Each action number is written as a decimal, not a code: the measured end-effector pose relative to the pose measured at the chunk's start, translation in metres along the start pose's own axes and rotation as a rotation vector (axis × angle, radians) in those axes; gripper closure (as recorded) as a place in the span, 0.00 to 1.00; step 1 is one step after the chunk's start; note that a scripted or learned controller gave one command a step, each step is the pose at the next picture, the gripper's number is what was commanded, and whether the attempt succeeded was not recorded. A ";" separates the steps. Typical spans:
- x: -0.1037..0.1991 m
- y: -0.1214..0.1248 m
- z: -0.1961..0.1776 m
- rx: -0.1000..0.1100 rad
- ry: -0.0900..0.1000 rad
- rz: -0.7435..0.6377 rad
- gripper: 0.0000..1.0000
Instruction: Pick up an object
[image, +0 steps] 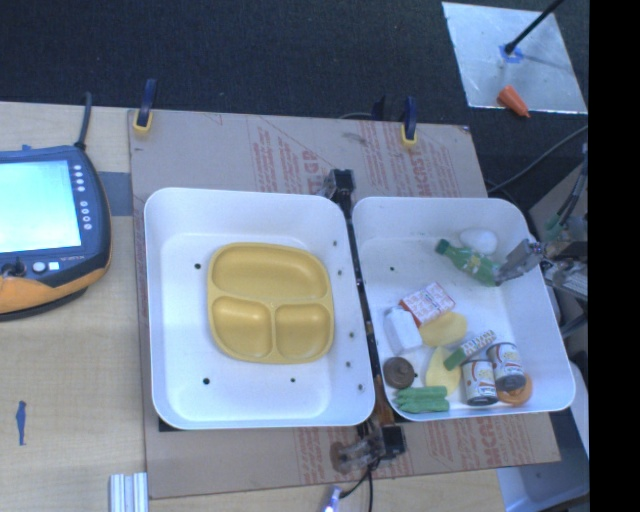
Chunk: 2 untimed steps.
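The right bin holds a heap of small objects. A green bottle lies near its far right side, next to a white rounded object. My gripper reaches in over the bin's right rim, its grey tip right at the bottle's right end. Whether it touches the bottle is unclear. Nearer the front lie a red-and-white packet, a yellow lump, a white block, a brown disc, a green piece and two cans.
The left bin carries a yellow divided plate. A tablet-like pendant lies on the bench at the left. Clamps hold the cardboard sheet at the far edge. Cables and fittings sit between the bins.
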<state>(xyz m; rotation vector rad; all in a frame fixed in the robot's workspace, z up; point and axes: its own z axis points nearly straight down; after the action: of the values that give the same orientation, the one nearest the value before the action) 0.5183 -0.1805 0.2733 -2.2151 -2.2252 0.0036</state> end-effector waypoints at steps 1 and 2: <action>0.063 -0.042 0.096 0.001 0.000 -0.002 0.00; 0.031 0.022 0.177 -0.011 -0.001 -0.001 0.00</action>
<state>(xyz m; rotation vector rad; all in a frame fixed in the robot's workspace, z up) 0.5395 -0.1492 0.0959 -2.2203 -2.2326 -0.0076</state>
